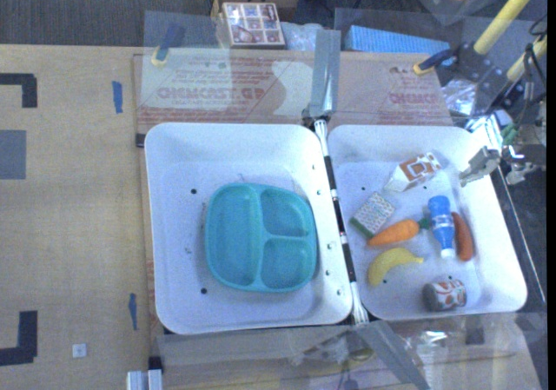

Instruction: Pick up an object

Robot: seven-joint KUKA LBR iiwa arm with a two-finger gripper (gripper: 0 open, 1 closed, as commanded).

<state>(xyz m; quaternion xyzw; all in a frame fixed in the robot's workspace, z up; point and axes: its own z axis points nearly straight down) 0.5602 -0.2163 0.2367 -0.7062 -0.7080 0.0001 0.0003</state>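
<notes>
The right bin (pixel 504 293) holds several small objects. A small white and brown carton (pixel 414 170) lies at the back, with a checkered green pouch (pixel 373 213) in front of it. An orange carrot (pixel 396 233) and a yellow banana (pixel 391 264) lie in the middle. A blue and white bottle (pixel 441 223) and a red sausage (pixel 463 236) lie side by side to the right. A grey and red can (pixel 444 294) rests near the front. My gripper (pixel 488 161) hangs over the bin's back right rim, clear of all the objects.
The left bin (pixel 174 162) holds a teal divided plate (pixel 261 239). Cardboard sheets (pixel 226 89) and a patterned box (pixel 253 23) lie behind the bins. Clamps and cables (pixel 486 67) crowd the back right beside the arm.
</notes>
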